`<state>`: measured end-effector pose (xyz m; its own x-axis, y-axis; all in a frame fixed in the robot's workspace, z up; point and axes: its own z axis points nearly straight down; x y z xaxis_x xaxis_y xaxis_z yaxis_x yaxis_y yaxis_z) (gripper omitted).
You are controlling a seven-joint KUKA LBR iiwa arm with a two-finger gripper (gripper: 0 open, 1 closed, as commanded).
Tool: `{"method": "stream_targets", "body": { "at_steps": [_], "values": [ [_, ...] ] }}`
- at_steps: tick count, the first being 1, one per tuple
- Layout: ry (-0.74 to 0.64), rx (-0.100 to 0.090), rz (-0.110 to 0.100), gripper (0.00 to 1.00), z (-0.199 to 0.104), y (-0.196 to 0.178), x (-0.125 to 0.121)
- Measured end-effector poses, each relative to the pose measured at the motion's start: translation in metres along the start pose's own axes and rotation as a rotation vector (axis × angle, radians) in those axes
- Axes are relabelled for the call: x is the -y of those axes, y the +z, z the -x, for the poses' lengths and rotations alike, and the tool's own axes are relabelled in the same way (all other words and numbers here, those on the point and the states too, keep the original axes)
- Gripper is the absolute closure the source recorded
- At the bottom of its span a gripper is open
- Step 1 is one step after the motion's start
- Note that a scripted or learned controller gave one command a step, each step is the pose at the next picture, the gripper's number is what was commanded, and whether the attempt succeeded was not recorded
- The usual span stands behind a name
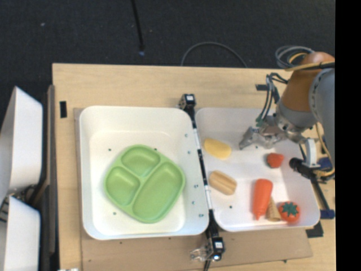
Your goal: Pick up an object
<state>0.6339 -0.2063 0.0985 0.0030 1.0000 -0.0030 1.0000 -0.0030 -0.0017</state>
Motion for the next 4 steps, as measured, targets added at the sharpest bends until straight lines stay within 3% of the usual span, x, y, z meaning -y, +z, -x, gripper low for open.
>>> {"method": "stream_targets", "body": {
  "at_steps": [1,3,4],
  "values": [
    [-0.001,0.001,0.008,1.00,0.001,-0.015,-0.002],
    [-0.006,-0.001,0.010,1.00,0.013,-0.124,-0.009],
    [-0.010,-0.004,0.005,1.00,-0.046,-0.135,-0.015]
  ]
}}
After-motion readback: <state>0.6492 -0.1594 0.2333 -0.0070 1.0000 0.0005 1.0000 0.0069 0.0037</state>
